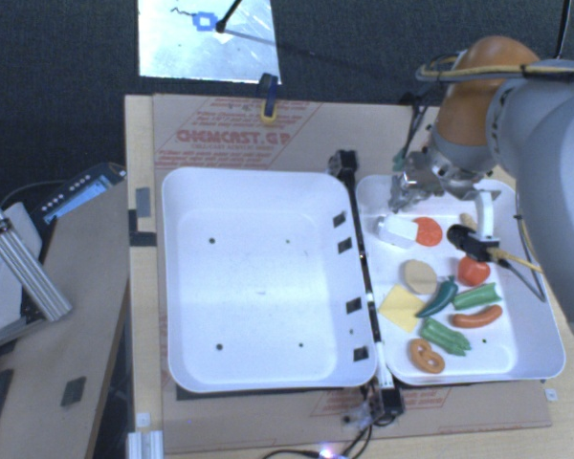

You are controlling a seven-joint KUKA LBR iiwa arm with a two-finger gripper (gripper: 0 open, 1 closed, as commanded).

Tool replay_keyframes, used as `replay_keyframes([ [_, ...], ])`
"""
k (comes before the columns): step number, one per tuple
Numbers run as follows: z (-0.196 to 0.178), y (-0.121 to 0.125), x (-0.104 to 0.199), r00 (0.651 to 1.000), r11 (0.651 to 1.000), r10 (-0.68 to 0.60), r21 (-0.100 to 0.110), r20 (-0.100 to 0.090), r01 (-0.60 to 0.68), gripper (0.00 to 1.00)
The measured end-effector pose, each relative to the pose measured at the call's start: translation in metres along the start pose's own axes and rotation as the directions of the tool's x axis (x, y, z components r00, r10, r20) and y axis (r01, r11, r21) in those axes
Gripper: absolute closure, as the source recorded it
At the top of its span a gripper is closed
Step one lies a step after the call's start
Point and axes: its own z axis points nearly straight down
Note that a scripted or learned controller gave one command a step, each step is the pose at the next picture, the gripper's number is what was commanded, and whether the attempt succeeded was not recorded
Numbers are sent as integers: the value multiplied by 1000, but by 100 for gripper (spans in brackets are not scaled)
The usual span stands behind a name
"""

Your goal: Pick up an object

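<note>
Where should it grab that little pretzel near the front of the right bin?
Probably from straight above, pinching across the pretzel at its narrower width. It lies flat on the bin floor with free space in front; the green pepper sits close behind it.

A robotics lab test bench: two shallow white plastic bins [258,285] sit side by side on printed brown cardboard [234,132], toy plastic food [440,295] in the right one, cables [364,419] trailing near, dark carpet [57,65] beyond.
</note>
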Motion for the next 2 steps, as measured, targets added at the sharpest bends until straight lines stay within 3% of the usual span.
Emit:
replay_keyframes([
  [1, -123, 3, 15, 1000, 1000, 5, -16, 7, -5, 100],
  [2, -250, 2, 51, 1000, 1000, 5, -17, 6, -4, 100],
])
